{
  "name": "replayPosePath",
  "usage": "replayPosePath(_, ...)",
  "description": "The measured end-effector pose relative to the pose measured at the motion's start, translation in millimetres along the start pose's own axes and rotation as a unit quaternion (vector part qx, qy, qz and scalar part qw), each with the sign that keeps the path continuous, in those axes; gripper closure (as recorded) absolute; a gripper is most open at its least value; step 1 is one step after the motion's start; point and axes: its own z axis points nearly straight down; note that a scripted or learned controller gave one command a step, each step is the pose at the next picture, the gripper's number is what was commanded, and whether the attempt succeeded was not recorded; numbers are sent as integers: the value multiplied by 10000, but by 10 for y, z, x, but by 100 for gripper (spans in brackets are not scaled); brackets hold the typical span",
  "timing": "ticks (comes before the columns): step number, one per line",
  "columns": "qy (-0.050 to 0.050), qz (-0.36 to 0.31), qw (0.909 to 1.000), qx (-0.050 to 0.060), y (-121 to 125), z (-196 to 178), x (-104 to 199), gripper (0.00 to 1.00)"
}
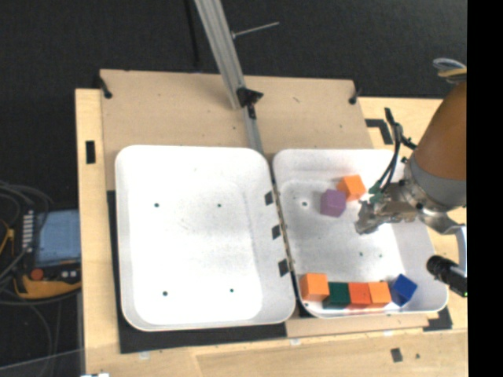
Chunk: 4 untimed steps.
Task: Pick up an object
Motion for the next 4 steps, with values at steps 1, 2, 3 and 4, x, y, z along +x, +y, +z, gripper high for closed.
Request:
replayPosePath(1,7,-12,10000,29,9,-33,-4,100)
replayPosePath(2,15,-17,10000,33,82,-48,540,100)
replayPosePath(3,17,-22,10000,31,201,-99,1063,100)
replayPosePath(4,18,-24,10000,34,320,-94,1639,100)
